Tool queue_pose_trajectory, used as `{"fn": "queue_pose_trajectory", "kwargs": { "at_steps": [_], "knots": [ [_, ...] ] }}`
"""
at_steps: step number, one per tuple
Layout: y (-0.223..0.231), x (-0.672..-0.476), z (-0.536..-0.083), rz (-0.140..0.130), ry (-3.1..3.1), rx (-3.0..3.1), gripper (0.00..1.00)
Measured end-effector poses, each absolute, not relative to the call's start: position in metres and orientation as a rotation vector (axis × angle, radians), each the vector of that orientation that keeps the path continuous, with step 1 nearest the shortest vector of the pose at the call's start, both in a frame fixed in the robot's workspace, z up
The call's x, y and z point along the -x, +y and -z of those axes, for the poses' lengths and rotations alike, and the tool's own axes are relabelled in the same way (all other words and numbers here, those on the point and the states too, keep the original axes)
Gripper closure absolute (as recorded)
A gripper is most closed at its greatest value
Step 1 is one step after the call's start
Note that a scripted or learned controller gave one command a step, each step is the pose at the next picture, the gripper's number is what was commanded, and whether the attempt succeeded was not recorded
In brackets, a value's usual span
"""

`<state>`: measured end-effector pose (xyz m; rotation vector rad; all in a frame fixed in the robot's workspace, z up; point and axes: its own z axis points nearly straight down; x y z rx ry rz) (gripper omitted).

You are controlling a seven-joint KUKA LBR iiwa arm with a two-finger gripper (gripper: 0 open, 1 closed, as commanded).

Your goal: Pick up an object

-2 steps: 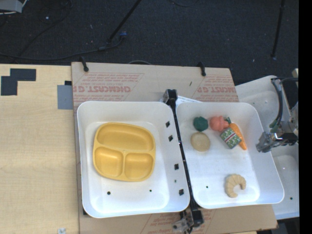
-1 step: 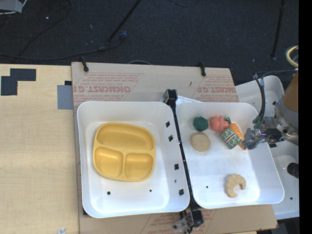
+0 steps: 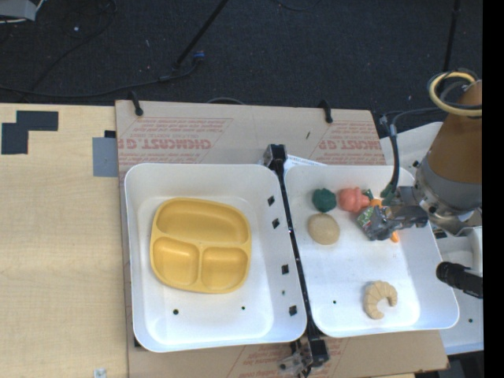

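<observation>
**Toy food in the right bin, gripper low at its far side**

The orange-pink toy piece (image 3: 353,198) lies in the right white bin (image 3: 417,290), just beside the gripper (image 3: 381,224), which sits low over a small multicoloured item (image 3: 368,219). Near it lie a dark green round toy (image 3: 324,199), a beige round bun (image 3: 323,229) and, well apart, a tan croissant (image 3: 379,298). A yellow divided plastic tray (image 3: 201,244) fills the left bin (image 3: 142,290).

Glossy white plastic bins (image 3: 142,211); smooth yellow plastic tray (image 3: 201,244); matt cardboard (image 3: 236,132).
</observation>
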<state>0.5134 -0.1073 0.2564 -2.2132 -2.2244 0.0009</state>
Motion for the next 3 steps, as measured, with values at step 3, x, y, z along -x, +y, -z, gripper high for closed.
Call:
{"fn": "queue_pose_trajectory", "kwargs": {
  "at_steps": [3],
  "knots": [
    [0.054, -0.547, -0.224, -0.004, -2.224, 2.214, 1.00]
  ]
}}
